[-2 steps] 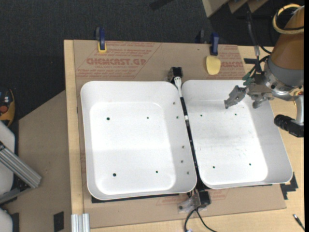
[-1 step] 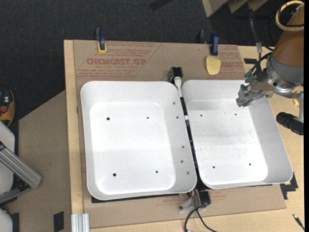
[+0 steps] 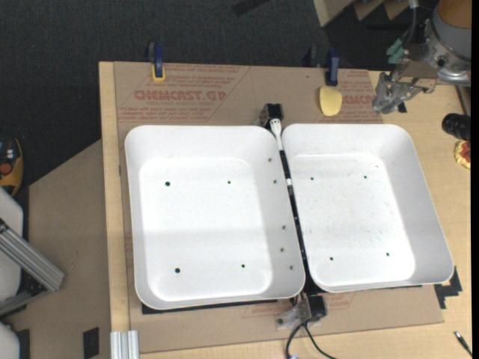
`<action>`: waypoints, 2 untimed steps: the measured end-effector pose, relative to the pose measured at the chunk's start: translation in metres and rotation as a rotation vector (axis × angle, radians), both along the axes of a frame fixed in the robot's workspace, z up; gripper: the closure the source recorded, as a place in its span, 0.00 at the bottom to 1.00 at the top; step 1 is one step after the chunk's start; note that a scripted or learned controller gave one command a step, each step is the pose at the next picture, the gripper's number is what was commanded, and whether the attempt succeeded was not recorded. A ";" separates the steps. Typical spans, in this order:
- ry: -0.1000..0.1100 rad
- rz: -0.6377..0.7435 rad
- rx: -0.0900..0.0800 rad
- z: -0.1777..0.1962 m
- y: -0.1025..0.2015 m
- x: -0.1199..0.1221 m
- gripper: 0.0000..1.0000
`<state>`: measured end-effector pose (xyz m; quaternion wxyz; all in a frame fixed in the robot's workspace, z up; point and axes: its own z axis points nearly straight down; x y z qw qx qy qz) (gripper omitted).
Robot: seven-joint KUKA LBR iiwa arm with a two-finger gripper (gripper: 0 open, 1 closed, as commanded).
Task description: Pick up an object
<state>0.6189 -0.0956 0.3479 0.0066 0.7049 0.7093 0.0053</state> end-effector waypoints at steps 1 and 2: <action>0.024 -0.002 0.004 -0.089 0.048 0.009 1.00; 0.001 0.000 0.002 0.025 0.090 0.028 1.00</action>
